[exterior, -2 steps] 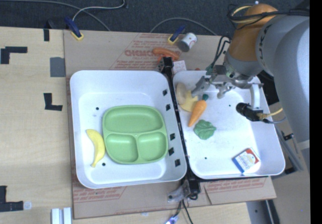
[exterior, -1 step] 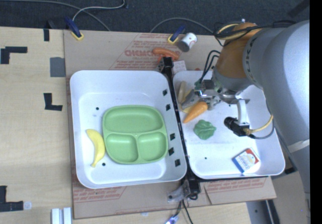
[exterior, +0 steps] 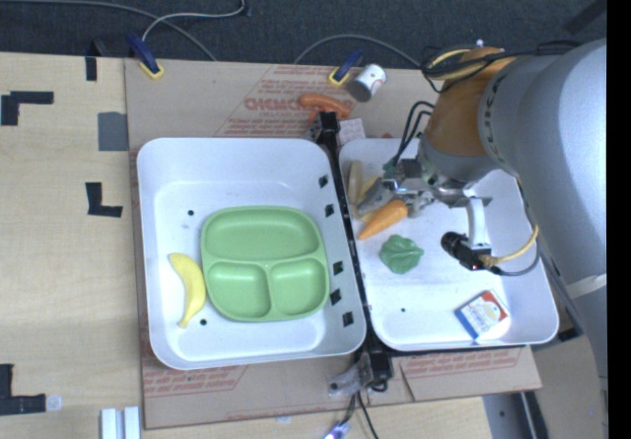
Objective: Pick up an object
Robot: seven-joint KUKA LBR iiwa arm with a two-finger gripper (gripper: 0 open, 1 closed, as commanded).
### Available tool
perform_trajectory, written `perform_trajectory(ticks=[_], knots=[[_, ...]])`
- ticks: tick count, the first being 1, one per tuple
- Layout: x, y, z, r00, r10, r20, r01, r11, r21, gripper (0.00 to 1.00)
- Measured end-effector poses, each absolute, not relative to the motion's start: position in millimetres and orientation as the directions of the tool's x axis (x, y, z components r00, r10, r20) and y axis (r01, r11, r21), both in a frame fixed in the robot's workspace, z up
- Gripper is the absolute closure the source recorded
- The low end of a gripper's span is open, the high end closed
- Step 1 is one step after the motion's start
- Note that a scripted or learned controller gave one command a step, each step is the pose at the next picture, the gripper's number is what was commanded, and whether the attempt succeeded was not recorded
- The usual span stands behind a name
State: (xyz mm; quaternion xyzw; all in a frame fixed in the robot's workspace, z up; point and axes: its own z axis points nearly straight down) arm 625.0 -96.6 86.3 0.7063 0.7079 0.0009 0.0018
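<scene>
White right bin (exterior: 532, 324) holds tapered orange carrot (exterior: 383, 218).

Hidden behind the arm

The arm (exterior: 552, 121) runs off the right edge and covers the right bin's (exterior: 434, 324) upper right corner. The tool (exterior: 412, 182) is too cluttered to read at its tips. Print on the small packet (exterior: 482, 315) is too small to make out.

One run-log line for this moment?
gripper low in right bin | over carrot | grasp unconfirmed | banana, green tray in left bin
</scene>
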Motion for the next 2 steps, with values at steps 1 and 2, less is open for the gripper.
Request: perform_trajectory(ticks=[1,2], knots=[[625.8,-96,97,-0.003,1.000,0.000,1.000,0.003,0.005,1.00],[610.4,-38,185,-0.003,1.000,0.001,1.000,0.003,0.001,1.00]])
